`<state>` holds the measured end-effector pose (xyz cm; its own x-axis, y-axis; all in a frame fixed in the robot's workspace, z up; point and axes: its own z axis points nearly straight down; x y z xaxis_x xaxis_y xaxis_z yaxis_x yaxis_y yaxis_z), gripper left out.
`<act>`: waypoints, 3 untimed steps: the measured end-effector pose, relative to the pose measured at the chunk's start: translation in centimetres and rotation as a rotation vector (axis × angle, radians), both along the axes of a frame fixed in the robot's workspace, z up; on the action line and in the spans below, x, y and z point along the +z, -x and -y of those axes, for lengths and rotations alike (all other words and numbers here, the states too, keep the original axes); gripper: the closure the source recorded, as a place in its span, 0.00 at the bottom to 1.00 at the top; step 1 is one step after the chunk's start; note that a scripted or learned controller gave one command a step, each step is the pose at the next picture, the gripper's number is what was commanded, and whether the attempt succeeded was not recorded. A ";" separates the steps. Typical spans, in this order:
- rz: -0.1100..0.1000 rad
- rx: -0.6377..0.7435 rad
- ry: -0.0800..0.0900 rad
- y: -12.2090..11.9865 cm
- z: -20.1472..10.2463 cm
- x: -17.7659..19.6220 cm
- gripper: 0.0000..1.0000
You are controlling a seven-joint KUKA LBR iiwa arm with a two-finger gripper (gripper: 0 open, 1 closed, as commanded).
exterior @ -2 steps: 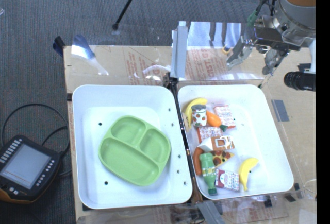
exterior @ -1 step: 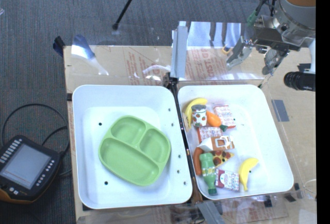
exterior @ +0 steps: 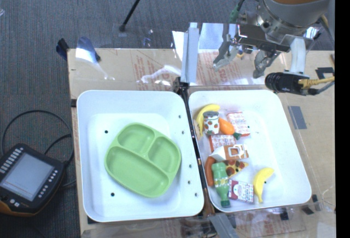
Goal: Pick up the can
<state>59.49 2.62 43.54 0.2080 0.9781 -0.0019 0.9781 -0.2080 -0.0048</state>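
A small can [exterior: 211, 122] with a red and white label and a pale lid stands upright in the right bin [exterior: 284, 138], near its far left part, beside a yellow banana [exterior: 204, 112]. My gripper [exterior: 241, 63] hangs high above the bin's far edge, up and to the right of the can. Its two fingers [exterior: 224, 58] are spread apart with nothing between them.
Around the can lie a carrot [exterior: 226, 127], small cartons [exterior: 238, 120], a green bottle [exterior: 221, 180], a second banana [exterior: 261, 182] and a red-and-white box [exterior: 241, 191]. The left bin [exterior: 93, 116] holds a green divided plate [exterior: 143, 159]. A metal divider post [exterior: 190, 59] stands between the bins.
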 end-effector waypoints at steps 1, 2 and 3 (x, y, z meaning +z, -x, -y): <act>-0.001 0.250 -0.002 -0.9 3.9 -0.9 0.00; 0.001 0.265 -0.002 2.9 -2.3 0.1 0.00; 0.000 0.465 -0.002 6.2 -10.8 -1.6 0.00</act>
